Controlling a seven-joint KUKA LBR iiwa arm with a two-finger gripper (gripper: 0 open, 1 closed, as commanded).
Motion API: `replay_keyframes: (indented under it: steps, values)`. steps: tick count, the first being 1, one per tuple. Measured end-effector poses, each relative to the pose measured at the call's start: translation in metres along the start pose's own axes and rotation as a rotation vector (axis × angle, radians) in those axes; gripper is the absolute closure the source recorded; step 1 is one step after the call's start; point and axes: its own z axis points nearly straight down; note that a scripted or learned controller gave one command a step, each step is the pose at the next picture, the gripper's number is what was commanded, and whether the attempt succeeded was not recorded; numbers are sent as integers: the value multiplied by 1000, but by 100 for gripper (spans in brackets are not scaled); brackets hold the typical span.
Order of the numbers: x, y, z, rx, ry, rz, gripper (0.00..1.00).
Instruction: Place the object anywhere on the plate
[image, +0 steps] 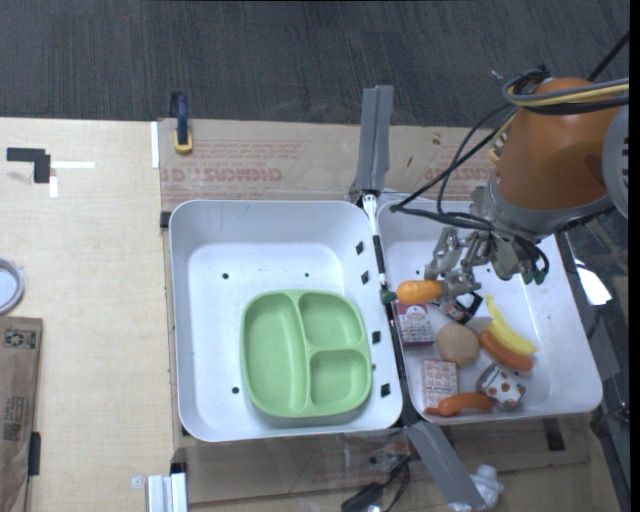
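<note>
Two white bins sit on a cardboard-covered bench. Gripper (458, 268) hovers above the right bin (570, 395), grasp state indeterminate; an orange carrot-like item (419, 291) lies at its 7 o'clock. Green divided plate (304, 353) occupies the left bin (200, 300). Recommended: centre over one item, descend vertically, avoid neighbouring items.

Dark grey carpet floor (250, 50) beyond, pale wooden bench (80, 280), brown cardboard sheet (270, 160) beneath the bins, even light

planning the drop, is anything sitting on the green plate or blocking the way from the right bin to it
Nothing sits on the green divided plate. Between the cluttered right bin and the plate stand only the two bins' adjoining rims, which the claw would have to lift over.
</note>
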Motion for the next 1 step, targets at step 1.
replay_keyframes:
  steps: [1]
  values:
    - [24,93,-1,-1,0,-252,100]
